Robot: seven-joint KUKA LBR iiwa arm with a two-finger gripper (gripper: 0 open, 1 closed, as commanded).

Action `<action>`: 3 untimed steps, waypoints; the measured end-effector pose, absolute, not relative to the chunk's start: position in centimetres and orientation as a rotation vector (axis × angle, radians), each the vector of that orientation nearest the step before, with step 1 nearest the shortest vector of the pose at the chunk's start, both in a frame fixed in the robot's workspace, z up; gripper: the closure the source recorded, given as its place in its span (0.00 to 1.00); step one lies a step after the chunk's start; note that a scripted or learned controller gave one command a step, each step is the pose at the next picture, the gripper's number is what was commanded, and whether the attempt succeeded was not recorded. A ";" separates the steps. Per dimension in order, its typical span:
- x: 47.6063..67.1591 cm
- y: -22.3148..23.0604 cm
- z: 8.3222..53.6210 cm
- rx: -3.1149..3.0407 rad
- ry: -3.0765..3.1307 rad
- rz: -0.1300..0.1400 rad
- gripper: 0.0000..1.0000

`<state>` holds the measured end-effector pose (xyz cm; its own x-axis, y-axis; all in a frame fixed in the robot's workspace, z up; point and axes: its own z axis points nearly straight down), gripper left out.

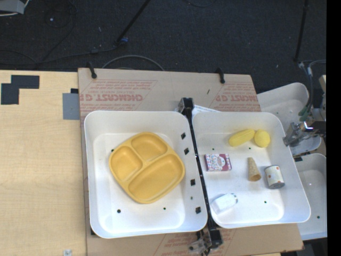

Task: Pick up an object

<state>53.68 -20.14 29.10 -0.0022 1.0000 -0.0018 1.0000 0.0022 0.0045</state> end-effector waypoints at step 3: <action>58.9 -5.1 26.0 2.217 2.229 0.000 1.00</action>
